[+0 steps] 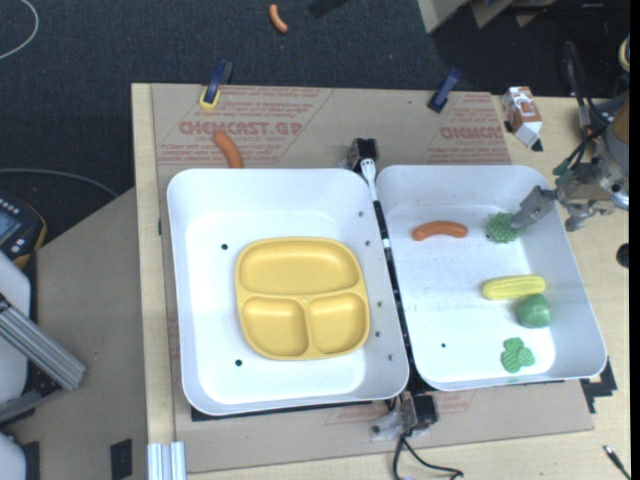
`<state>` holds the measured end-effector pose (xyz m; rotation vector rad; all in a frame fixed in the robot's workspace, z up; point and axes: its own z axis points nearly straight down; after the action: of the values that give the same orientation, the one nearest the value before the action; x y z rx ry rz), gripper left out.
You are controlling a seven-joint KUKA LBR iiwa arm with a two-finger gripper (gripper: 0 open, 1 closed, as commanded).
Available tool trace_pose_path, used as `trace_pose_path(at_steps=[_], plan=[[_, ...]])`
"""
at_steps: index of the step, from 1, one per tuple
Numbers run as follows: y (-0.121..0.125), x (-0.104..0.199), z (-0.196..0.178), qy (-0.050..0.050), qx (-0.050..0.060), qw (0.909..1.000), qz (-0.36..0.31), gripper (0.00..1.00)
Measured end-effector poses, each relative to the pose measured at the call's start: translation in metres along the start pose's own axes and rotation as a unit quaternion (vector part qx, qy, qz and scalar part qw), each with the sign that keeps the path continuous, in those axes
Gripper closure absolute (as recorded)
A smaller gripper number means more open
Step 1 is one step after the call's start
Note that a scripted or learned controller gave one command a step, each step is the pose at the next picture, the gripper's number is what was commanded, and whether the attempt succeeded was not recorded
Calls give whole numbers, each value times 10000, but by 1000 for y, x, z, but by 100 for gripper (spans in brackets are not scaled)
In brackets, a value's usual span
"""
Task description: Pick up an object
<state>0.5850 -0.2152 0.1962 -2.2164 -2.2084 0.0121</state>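
Observation:
The right bin (440, 368) holds an orange sausage (440, 231), a green broccoli piece (501, 230), a yellow corn cob (514, 287), a round green vegetable (534, 312) and a small green leafy piece (516, 354). My gripper (550, 216) hangs over the bin's far right corner, open. Its left finger (531, 209) slants down with its tip right beside the broccoli; I cannot tell whether it touches. Nothing sits between the fingers.
The left bin (200, 228) holds a yellow three-compartment plate (300, 298). Another orange sausage (229, 149) lies on the cardboard behind the left bin. Clamps (212, 85) grip the board's far edge, and a small box (522, 114) sits at the back right.

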Motion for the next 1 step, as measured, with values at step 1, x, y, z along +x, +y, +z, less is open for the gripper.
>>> trace_pose_path(at_steps=[1], plan=[[3,1,-9,-18,-73,10000,-18,0]])
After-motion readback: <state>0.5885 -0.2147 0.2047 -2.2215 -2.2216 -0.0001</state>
